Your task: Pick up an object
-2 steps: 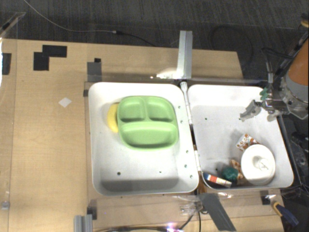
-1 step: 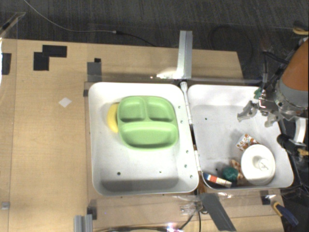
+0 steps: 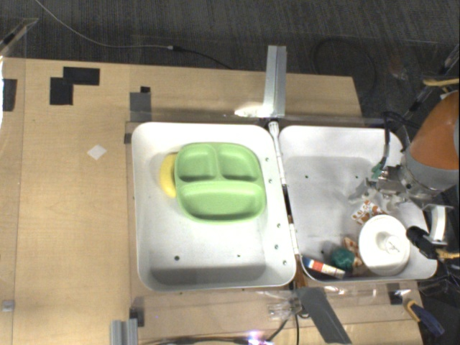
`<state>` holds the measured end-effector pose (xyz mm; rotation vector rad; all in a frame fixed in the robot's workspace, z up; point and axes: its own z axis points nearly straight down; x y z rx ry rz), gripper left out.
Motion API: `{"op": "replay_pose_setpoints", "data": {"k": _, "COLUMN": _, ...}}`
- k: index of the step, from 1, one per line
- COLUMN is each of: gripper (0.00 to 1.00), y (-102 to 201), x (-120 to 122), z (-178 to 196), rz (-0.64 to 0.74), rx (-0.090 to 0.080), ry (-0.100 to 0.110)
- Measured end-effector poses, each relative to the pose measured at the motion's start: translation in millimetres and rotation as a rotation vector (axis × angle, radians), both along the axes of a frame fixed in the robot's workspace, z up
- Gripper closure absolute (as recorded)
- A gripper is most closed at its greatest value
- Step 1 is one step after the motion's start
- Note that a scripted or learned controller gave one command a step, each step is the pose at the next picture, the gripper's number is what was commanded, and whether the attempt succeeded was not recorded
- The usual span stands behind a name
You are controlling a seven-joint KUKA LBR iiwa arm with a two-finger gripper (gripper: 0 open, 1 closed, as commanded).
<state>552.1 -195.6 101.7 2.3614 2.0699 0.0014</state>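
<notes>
Several small objects lie clustered in the near right corner of the right bin (image 3: 323, 157): a white round cup-like object (image 3: 383, 244), a marker with a red tip (image 3: 323, 267) along the near wall, a dark green and brown item (image 3: 343, 256) beside it, and a small patterned piece (image 3: 365, 210) just behind the white object. None of these is lifted; all rest on the bin floor.

The arm (image 3: 437, 146) enters from the right edge, its orange band visible above the wrist, and bends down over the right side of the right bin. The claw (image 3: 392, 185) hangs low beside the bin's far right portion, just behind the white round object and near the patterned piece. Whether its parts are apart or together cannot be told, as the wrist body hides them.

The left bin (image 3: 154, 192) holds a green divided tray (image 3: 218, 180), which partly covers a yellow object (image 3: 167, 175) at its left edge. Both bins sit side by side on the wooden surface (image 3: 65, 214).
</notes>
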Motion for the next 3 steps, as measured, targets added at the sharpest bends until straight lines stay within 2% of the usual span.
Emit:
{"op": "replay_pose_setpoints", "data": {"k": 1, "gripper": 0.00, "y": 9, "x": 0, "z": -14, "rz": 0.086, "rx": -0.002, "ry": -0.005}}
{"op": "replay_pose_setpoints", "data": {"k": 2, "gripper": 1.00, "y": 10, "x": 3, "z": -1, "rz": 0.087, "rx": -0.003, "ry": -0.014}}
{"op": "replay_pose_setpoints", "data": {"k": 3, "gripper": 1.00, "y": 74, "x": -16, "z": 107, "rz": -0.112, "rx": 0.001, "ry": -0.003}}
